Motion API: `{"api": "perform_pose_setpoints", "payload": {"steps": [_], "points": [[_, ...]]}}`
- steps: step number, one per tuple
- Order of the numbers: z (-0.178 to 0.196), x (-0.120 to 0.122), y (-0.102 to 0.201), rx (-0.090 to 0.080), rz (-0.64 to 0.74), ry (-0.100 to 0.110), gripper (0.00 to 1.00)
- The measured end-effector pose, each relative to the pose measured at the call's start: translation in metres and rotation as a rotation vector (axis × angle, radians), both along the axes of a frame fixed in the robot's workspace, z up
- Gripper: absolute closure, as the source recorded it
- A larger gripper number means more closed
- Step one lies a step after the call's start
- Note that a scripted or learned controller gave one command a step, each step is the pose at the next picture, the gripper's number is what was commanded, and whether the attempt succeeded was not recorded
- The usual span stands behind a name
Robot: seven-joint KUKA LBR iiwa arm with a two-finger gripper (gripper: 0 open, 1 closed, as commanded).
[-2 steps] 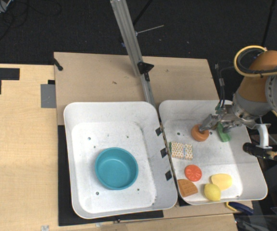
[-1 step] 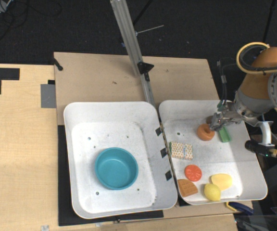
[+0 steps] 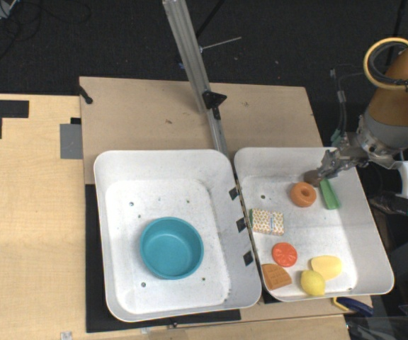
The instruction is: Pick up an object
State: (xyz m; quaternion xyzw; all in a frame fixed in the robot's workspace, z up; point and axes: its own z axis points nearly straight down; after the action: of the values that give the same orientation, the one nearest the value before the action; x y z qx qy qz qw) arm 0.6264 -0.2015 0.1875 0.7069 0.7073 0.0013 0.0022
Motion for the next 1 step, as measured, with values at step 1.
{"api": "perform_pose_setpoints", "payload": {"steps": [1], "points": [[0.0294, 0.0004, -0.0004, 0.0, -0.001, 0.003, 1.0]]}}
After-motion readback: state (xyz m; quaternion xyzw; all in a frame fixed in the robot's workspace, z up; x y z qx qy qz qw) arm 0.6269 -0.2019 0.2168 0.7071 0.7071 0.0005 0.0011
